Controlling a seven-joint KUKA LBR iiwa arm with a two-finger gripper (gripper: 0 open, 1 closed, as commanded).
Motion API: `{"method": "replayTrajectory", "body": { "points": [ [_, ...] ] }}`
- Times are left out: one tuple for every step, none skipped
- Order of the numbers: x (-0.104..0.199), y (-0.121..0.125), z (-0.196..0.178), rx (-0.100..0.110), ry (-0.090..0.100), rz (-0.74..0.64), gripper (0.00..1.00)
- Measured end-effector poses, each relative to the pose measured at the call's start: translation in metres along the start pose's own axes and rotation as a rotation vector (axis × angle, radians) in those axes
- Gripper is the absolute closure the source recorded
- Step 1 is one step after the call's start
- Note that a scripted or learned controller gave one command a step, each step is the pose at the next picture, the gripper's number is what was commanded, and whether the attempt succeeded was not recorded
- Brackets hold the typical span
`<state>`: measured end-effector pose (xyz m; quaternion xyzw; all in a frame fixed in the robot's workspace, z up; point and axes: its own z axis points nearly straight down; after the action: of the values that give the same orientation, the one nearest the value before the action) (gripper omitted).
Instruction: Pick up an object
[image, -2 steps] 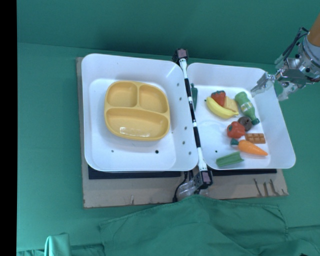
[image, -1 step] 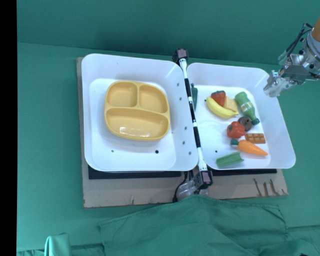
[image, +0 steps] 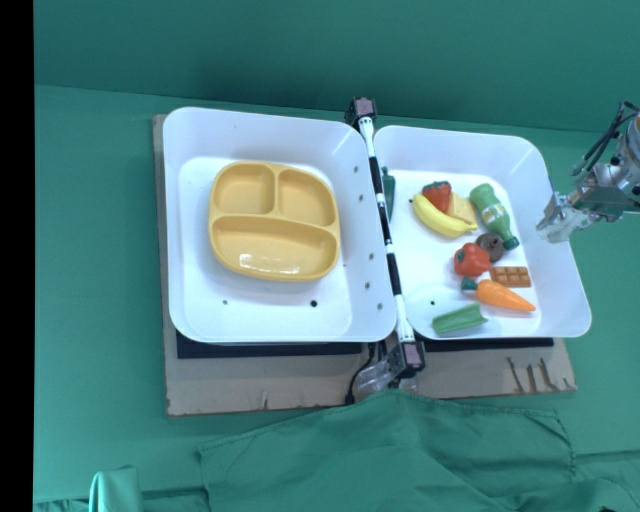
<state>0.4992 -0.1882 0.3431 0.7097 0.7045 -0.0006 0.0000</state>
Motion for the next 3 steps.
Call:
{"method": "replayTrajectory", "body": {
  "points": [
    [0.001, -0.033, -0.024, -0.006, -0.001, -0.002, 1.0],
    [0.039, -0.032, -0.013, -0.003, 0.0, -0.007, 1.0],
    [-0.001, -0.032, -0.013, -0.007, -0.004, 0.0, 1.0]
  ]
}}
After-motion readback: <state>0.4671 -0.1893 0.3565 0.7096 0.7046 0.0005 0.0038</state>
